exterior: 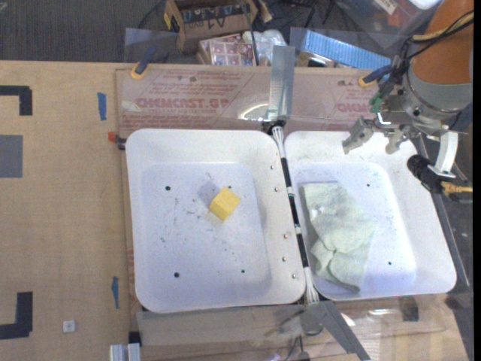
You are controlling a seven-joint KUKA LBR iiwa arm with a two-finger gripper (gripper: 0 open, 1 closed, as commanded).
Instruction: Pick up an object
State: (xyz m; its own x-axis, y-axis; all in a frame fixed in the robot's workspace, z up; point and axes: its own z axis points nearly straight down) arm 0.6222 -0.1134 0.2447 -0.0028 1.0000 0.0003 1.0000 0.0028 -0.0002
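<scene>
A small yellow block lies near the middle of the left bin. A crumpled pale green cloth rests against the left wall of the right bin, reaching toward its front. My gripper hangs over the far edge of the right bin, up and to the right of the cloth. It is open, its two fingers spread apart with nothing between them.
A cardboard wall runs behind both bins, with a metal clamp at the divide. Clutter sits beyond it. The wooden bench stretches to the left of the bins.
</scene>
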